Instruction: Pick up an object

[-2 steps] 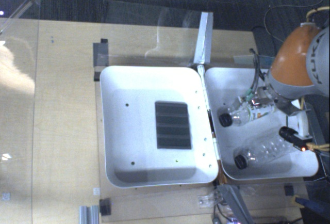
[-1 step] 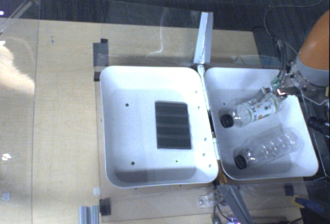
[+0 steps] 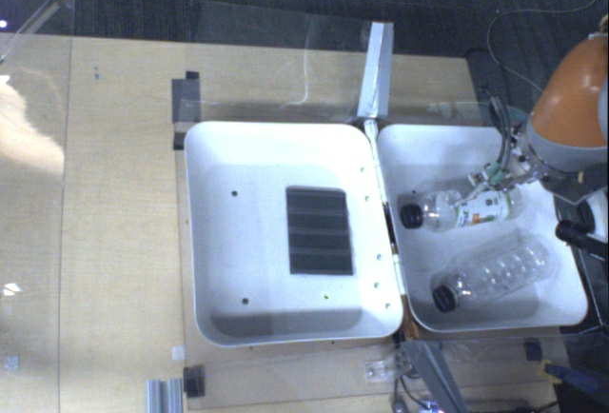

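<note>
Camera view from above and at a slant: a pale wooden bench (image 3: 95, 240) is seen, with dark carpet beyond its far edge. Two shallow white bins are set side by side on it, their inner rims touching.

On the left, the larger bin (image 3: 219, 211) is seen with a dark ribbed rectangular pad (image 3: 320, 230) lying flat near its middle. A few small dark dots are scattered on the bin floor around it.

Between the bins, a grey metal strip (image 3: 375, 68) is seen rising from the point where their far corners meet.

On the right, the second bin (image 3: 428, 149) is seen with two clear plastic bottles lying on their sides, both with black caps pointing left. The small labelled bottle (image 3: 461, 209) lies across the middle of this bin, its label white with touches of red and green. The larger clear bottle (image 3: 495, 276) lies nearer the front rim, tilted so that its cap end is closest to the front. The two bottles are near each other but apart.

At the far right, the arm's orange band (image 3: 576, 102) and grey wrist are seen over the bin's right side. The gripper (image 3: 504, 171) is lowered to the right end of the small labelled bottle, at or just above it. Whether the pincer is open, closed or gripping the bottle cannot be told.
</note>
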`<state>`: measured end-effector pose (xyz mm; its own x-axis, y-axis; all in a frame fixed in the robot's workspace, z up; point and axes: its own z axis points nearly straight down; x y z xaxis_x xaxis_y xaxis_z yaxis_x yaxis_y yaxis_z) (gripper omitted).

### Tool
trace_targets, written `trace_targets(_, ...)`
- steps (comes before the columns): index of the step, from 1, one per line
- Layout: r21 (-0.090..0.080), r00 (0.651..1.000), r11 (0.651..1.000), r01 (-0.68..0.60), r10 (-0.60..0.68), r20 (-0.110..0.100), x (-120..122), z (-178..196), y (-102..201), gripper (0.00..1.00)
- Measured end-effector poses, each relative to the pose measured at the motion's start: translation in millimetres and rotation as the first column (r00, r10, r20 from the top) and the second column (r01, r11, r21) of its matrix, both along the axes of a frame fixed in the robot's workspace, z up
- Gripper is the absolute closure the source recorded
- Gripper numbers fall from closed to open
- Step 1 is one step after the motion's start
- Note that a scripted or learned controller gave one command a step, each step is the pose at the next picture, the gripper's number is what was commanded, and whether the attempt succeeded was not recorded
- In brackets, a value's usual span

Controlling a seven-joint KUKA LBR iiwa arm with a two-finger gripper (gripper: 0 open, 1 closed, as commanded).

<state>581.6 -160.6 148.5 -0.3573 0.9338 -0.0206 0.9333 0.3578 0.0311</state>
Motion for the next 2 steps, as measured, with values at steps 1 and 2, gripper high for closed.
trace_targets(1,-0.001,0.998,0.998,-0.060,0.060,0.010,9.8,-10.3,2.1,0.00)
trace_targets(2,-0.004,0.997,0.997,-0.080,0.080,0.014,12.7,-11.2,4.5,0.00)
